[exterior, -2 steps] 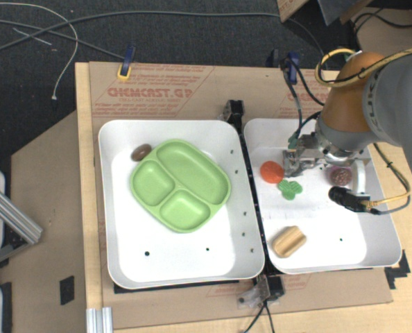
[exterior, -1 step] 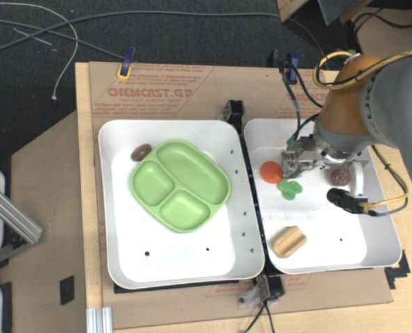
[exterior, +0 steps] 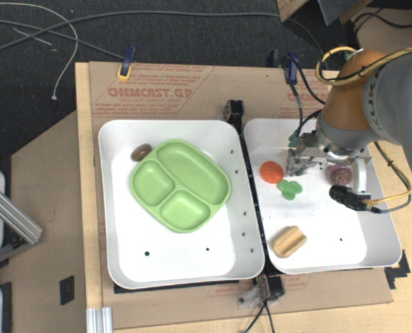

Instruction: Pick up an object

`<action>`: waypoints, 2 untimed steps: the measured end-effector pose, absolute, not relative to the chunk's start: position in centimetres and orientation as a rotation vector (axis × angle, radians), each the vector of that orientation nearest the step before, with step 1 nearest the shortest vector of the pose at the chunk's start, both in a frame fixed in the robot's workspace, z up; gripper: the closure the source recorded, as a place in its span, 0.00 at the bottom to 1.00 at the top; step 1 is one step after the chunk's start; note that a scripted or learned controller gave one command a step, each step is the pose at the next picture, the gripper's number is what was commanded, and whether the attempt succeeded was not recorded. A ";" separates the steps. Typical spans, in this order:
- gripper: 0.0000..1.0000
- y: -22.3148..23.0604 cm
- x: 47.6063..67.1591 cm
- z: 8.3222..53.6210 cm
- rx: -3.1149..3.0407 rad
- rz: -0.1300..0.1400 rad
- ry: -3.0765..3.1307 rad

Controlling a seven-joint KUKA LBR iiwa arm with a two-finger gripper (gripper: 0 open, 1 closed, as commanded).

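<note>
In the left bin (exterior: pixel 116 207) a green divided tray (exterior: pixel 180 184) lies tilted, with a small brown lump (exterior: pixel 142 152) touching its upper left edge. In the right bin (exterior: pixel 372 248) sit a red ball (exterior: pixel 272 172), a green piece (exterior: pixel 289 189) just below it and a tan block (exterior: pixel 288 241) nearer the front. The claw (exterior: pixel 299 164) hangs just right of the ball, above the green piece; whether it is parted or gripping anything, I cannot tell.

Arm (exterior: pixel 393 82) cut off right.

Glossy white plastic bins (exterior: pixel 116 207) on matt brown cardboard (exterior: pixel 192 89).
</note>
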State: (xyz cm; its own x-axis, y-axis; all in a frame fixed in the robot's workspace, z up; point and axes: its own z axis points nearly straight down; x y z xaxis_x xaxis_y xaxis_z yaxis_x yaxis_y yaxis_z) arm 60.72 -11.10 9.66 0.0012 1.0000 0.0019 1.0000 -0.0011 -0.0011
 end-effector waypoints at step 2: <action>1.00 -11.6 61.5 18.8 -2.224 -0.006 -2.226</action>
